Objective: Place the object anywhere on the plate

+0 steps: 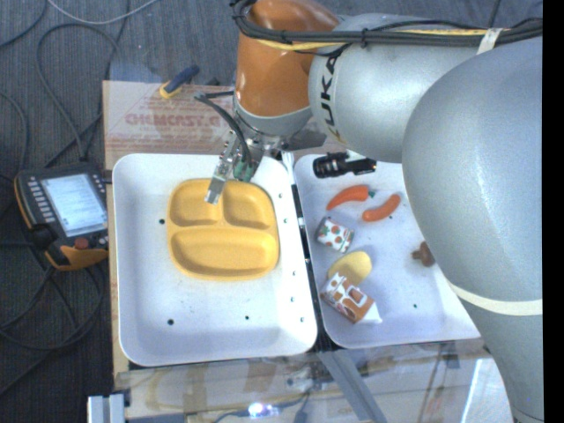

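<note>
Jaws, whose grip I cannot tell, hover just over the yellow plate [225,245], any object between them unclear, a lemon [351,265] and carton [350,300] well aside in the neighbouring bin [405,276]; apparently the placing step, calling for lowering and release.

White bins, 2: left bin [145,324], right bin [423,320].
Yellow divided plate [222,247], 1, in left bin.
In right bin:
- orange peppers, 2: stemmed pepper [350,196], plain pepper [382,206]
- red-and-white patterned packs, 2: small pack [335,233], large pack [351,300]
- yellow rounded piece [352,263], 1
- brown piece [425,254], 1
</note>
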